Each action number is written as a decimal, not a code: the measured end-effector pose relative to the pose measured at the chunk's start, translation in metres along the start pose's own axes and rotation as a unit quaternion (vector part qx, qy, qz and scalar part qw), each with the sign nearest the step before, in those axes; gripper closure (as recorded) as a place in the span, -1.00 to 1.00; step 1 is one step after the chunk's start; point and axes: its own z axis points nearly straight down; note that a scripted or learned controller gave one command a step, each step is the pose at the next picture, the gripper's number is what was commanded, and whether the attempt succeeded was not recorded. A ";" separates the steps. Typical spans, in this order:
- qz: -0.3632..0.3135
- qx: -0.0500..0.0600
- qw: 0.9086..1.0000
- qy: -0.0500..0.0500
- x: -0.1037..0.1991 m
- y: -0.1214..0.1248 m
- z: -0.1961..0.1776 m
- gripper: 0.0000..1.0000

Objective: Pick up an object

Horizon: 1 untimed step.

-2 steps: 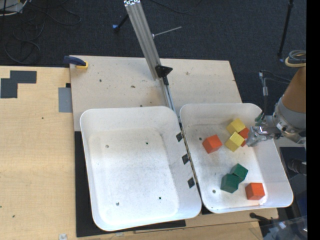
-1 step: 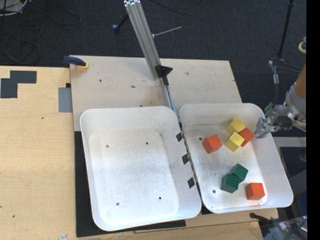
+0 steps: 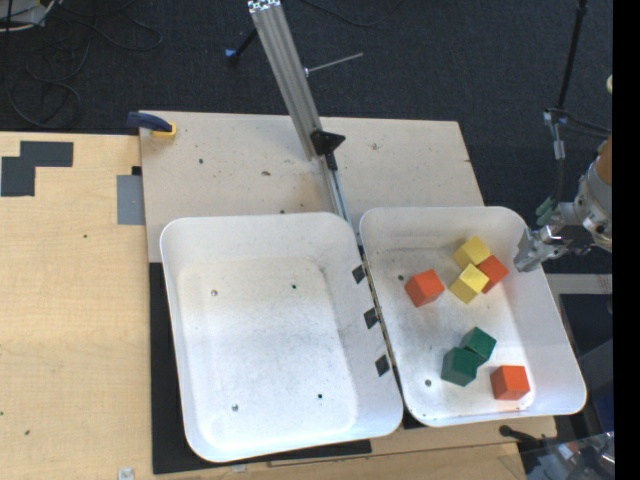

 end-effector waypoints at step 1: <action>-0.001 0.001 1.000 0.001 0.049 0.008 -0.007 1.00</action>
